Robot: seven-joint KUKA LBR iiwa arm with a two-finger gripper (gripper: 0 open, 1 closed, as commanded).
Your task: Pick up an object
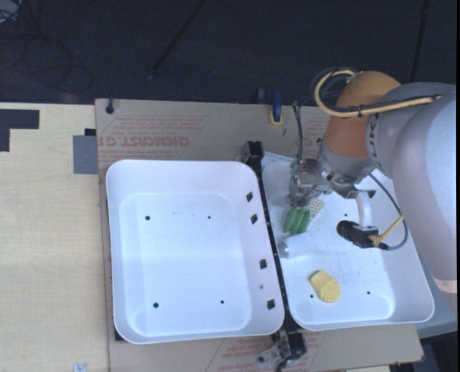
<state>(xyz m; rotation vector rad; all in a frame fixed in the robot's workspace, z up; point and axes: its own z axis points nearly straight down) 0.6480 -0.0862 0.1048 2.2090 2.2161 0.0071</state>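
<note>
Right bin (404, 301): green object (296, 221) under fingers (302, 194)

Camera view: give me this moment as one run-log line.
arm: over right white bin | gripper: low at green ribbed object | grasp: unconfirmed | yellow lumpy object: loose, near front
</note>
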